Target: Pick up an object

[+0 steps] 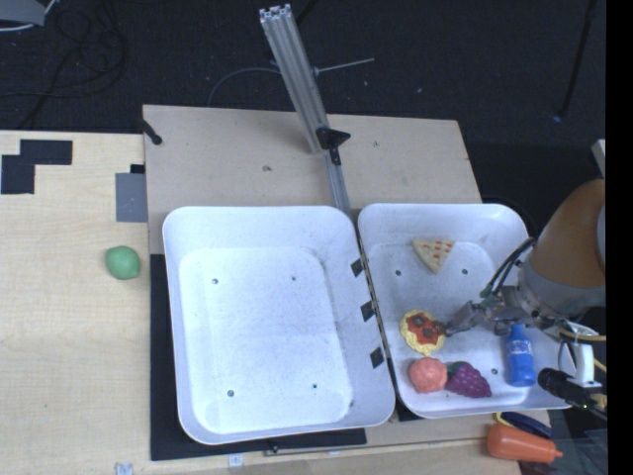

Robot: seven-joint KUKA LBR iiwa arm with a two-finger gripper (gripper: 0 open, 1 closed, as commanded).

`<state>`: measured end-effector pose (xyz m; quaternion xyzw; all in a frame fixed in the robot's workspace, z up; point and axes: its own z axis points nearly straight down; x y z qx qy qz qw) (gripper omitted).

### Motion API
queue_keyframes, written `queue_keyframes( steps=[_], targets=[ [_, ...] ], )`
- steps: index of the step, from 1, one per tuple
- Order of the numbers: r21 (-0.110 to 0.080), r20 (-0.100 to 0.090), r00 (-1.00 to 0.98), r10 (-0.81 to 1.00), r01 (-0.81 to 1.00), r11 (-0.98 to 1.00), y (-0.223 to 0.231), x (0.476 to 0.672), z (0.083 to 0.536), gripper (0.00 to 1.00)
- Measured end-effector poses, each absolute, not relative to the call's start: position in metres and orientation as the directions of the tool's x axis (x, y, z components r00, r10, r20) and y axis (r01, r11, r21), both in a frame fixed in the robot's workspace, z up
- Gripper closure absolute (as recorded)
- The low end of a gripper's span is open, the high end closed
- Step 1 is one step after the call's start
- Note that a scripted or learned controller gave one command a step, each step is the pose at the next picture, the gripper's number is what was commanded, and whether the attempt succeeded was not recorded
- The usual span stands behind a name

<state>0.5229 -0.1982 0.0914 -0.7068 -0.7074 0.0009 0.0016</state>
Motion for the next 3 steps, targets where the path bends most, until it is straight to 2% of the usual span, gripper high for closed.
queue_keyframes(
  steps=[1, 3],
  targets=[
    [0.0, 0.0, 0.002, 1.0, 1.0, -0.002, -0.2, 0.523, 0.104, 1.0],
    [0.003, -0.001, 0.0, 1.0, 1.0, 0.0, -0.197, 0.524, 0.19, 1.0]
  ],
)
